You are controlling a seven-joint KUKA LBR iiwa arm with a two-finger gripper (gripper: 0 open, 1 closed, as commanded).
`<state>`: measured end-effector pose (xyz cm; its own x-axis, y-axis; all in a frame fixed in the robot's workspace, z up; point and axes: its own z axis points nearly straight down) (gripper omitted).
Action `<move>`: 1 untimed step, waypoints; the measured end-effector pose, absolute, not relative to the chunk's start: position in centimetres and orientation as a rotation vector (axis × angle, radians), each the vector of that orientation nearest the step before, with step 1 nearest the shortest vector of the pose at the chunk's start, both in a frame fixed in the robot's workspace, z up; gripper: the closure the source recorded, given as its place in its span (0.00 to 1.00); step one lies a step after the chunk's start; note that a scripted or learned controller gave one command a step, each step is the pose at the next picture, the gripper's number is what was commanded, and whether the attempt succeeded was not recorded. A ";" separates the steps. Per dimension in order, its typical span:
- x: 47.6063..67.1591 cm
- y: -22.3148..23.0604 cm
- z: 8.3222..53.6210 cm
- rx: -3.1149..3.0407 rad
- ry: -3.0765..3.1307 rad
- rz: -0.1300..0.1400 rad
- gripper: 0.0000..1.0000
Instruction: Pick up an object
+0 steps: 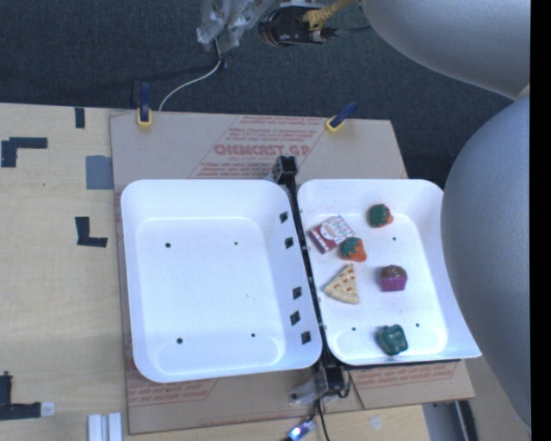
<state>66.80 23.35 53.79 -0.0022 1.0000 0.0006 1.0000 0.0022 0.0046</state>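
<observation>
Dark blue-grey floor runs across the top; below it sits a pale wood bench (52, 284) with black tape marks and one grey patch; a brown cardboard sheet (258, 151) with red print lies on the bench, pinned at its far edge by two blue-and-yellow clamps (143, 105). Two shallow white bins sit side by side on the cardboard, touching along a black centre strip; the left bin (138, 258) shows four small dark dots on its floor.

The right bin (430, 258) holds six small toy foods, all apart from the gripper:
- red-and-white packet (331, 232) near the divider, tilted;
- red-orange piece with green top (352, 249) just beside the packet, touching or nearly so;
- dark green-and-red piece (379, 214) toward the far side;
- pizza slice (343, 285) lying flat, below the packet;
- purple piece (393, 277) to the right of the slice;
- green pepper (391, 339) near the front rim.

The grey arm (491, 198) bulks large along the right side and upper right corner, very close to the camera; the gripper (225, 24) appears as a blurred grey shape at the top edge, over the floor, well apart from both bins, with a black-and-yellow part beside it; whether it is released or clenched cannot be told; nothing is seen in its grasp. A thin white cable (185, 86) trails from it toward the left clamp.
</observation>
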 end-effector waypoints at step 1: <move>66.8 23.3 53.4 2.220 2.223 -0.003 1.00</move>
<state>66.81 23.34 53.43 -0.0014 1.0000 -0.0012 1.0000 0.0014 -0.0012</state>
